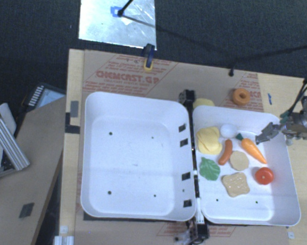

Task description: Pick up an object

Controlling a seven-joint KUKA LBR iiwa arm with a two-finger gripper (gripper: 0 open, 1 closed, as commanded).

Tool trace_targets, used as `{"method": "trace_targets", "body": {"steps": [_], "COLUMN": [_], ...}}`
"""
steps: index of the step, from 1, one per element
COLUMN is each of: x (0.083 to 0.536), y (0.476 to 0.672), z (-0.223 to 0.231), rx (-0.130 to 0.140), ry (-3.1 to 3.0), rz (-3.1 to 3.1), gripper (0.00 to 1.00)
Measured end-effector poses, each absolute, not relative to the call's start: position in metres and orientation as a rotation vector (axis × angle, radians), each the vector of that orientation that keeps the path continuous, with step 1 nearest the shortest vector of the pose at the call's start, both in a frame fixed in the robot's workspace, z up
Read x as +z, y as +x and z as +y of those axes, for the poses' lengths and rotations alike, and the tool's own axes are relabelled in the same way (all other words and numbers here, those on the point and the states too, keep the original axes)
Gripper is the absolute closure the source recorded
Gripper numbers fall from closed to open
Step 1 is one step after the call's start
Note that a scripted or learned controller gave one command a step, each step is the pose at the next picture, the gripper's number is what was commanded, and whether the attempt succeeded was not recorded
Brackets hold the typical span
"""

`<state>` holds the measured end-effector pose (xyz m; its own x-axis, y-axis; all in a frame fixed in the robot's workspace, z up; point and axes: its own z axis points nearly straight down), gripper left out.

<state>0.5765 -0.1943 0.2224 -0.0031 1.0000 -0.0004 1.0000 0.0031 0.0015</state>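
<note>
The right bin (287, 208) holds several toy foods: an orange carrot (253, 149), a red tomato (264, 176), a reddish sausage (225, 151), a yellow lump (209, 140), a green leaf (210, 168), a toast slice (235, 184), a round beige slice (239, 161) and a white egg (228, 131). My gripper (265, 134) hangs over the bin's back right part, just above and behind the carrot's thick end. Nothing visibly sits in its grasp.
The left bin (134, 155) lies beside the right one, with black clips along the shared wall. A donut (241, 96) and a yellow piece (203, 103) rest on the cardboard behind the bins. The arm enters from the right edge.
</note>
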Motion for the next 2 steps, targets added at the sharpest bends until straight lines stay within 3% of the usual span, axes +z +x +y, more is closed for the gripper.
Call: {"method": "trace_targets", "body": {"steps": [1, 2], "x": [0.079, 0.096], "y": [0.646, 0.645], "z": [-0.194, -0.195], "rx": [0.003, 0.004], "ry": [2.209, 2.209], "rz": [2.228, 2.226], "gripper": [0.0, 1.0]}}
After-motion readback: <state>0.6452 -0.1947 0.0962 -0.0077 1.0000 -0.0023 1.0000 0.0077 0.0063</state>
